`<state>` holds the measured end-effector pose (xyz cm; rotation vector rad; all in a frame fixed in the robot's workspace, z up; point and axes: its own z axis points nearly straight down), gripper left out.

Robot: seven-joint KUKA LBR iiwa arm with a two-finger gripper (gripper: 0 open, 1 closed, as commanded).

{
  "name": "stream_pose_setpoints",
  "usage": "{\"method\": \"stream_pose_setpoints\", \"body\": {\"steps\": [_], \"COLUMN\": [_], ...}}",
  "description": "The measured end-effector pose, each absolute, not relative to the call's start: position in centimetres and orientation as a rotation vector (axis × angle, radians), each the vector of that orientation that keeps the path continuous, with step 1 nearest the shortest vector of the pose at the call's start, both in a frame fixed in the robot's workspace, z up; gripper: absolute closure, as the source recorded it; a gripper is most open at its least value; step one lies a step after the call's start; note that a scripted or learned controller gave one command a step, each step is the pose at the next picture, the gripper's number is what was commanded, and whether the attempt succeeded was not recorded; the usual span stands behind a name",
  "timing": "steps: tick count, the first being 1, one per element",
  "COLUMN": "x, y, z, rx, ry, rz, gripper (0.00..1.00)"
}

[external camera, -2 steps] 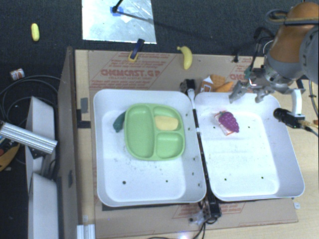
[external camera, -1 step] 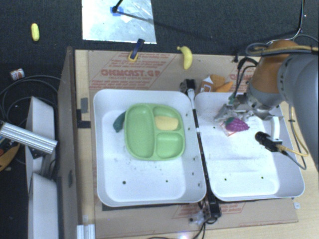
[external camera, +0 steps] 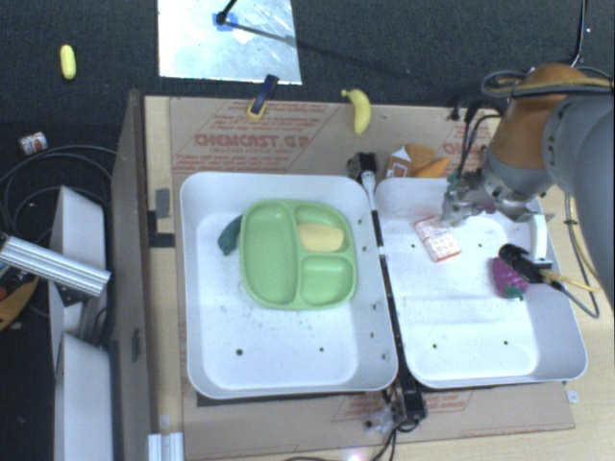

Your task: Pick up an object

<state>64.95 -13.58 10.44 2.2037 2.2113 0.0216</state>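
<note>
In the right bin [external camera: 480,353] a small red and white packet [external camera: 438,241] lies near the far left corner. A purple thing with a bit of green [external camera: 505,279] rests by the bin's right wall. My gripper [external camera: 457,206] hangs low over the far part of this bin, just up and right of the packet, with nothing seen in it. The left bin [external camera: 279,363] bears a green divided plate [external camera: 288,267] with a yellow piece [external camera: 321,235] in its upper right compartment. A dark green thing [external camera: 229,235] lies against the plate's left side.
A banana [external camera: 359,110] and an orange thing [external camera: 425,165] lie on the cardboard behind the bins, with a yellow and blue clip [external camera: 260,98] further left. The front half of the right bin is bare white floor.
</note>
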Motion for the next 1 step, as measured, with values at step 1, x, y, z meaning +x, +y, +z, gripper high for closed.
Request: {"method": "stream_pose_setpoints", "body": {"steps": [1], "x": [64.88], "y": [-13.57], "z": [10.32], "rx": [2.205], "ry": [2.213], "rz": [0.02], "gripper": [0.0]}}
